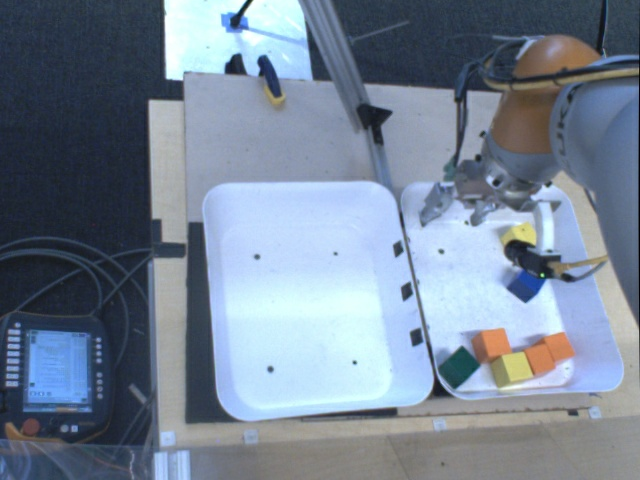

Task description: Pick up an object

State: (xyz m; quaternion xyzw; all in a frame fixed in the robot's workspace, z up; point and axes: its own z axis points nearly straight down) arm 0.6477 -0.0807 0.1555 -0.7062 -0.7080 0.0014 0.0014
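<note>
My gripper (456, 208) hangs over the far left part of the right bin (590, 313), open, with nothing between its fingers. To its right, a yellow block (519, 235) lies near the bin's far side, and a blue cube (524, 287) sits a little nearer. Along the near edge lie a green cube (459, 366), an orange cube (490, 344), a yellow cube (511, 369) and two more orange cubes (548, 353). The gripper touches none of them.
The left bin (225, 268) sits beside the right one, joined by black clips (407, 290). A slanted metal pole (340, 58) crosses the back of the bench. A teach pendant (52, 373) with cables lies off the bench at the left.
</note>
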